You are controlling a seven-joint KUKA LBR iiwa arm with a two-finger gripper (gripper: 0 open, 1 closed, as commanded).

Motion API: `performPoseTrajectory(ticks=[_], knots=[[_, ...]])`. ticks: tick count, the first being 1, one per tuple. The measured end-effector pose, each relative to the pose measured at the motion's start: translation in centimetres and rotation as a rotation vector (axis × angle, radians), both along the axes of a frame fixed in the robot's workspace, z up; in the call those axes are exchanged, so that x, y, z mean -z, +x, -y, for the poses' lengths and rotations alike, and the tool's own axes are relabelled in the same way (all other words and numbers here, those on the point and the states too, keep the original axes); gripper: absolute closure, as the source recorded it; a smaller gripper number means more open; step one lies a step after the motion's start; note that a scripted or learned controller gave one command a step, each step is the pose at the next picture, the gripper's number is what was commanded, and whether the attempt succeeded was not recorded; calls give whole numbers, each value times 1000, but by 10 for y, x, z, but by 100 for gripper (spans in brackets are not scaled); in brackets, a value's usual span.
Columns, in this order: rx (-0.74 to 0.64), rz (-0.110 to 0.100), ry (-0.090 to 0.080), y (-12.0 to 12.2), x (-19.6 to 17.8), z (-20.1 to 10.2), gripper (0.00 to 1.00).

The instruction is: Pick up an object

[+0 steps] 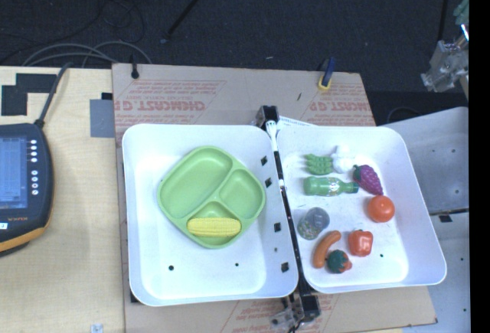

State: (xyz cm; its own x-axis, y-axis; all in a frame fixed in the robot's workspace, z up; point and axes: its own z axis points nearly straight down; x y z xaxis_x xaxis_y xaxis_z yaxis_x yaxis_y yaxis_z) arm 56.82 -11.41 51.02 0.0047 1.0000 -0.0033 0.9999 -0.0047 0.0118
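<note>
Camera view: your gripper [446, 67] sits at the far right edge, well apart from both bins. Corn [213, 227] lies in the green plate [210, 174], left bin [145, 209]; other toys in the right bin [413, 247].

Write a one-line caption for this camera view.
Corn on a green plate in the left bin; toy foods fill the right bin.
</note>
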Motion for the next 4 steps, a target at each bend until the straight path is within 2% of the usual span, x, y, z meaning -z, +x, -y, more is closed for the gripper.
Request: performPoseTrajectory(ticks=[1, 2, 3, 4], knots=[[3, -10, 1, -86, -31, 59, 100], [-12, -23, 6, -16, 81, -6, 100], [-12, -5, 4, -70, -34, -62, 100], [-21, -30, 3, -79, 131, -228, 100]])
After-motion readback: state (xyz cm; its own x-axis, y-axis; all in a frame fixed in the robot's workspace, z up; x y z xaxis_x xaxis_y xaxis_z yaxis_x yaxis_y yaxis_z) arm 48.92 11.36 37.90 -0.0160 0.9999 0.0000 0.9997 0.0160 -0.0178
